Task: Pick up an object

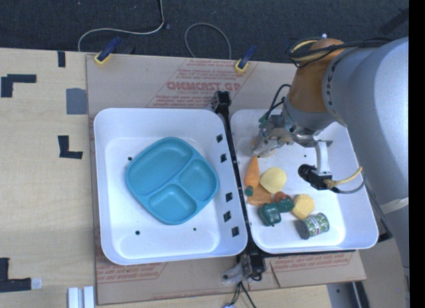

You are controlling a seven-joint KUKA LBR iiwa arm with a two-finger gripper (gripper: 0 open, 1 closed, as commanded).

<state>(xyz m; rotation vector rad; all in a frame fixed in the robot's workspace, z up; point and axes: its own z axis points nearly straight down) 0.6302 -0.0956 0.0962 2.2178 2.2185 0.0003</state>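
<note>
The right bin (pixel 352 233) holds several small objects. An orange carrot-like piece (pixel 252 171) lies by its left wall, with a pale yellow round piece (pixel 273 180) beside it. In front of these lie a dark green toy (pixel 270 215), a yellow lump (pixel 303 205) and a small grey-green can (pixel 313 225). My gripper (pixel 267 141) hangs low over the back left part of this bin, just behind the carrot-like piece and the pale yellow piece. I see nothing held in it.
The left bin (pixel 113 134) holds a blue divided plate (pixel 172 179). A black divider (pixel 229 167) runs between the bins. The grey arm and its orange band (pixel 315 87) cover the right bin's back right corner. Cables and clamps lie behind the bins.
</note>
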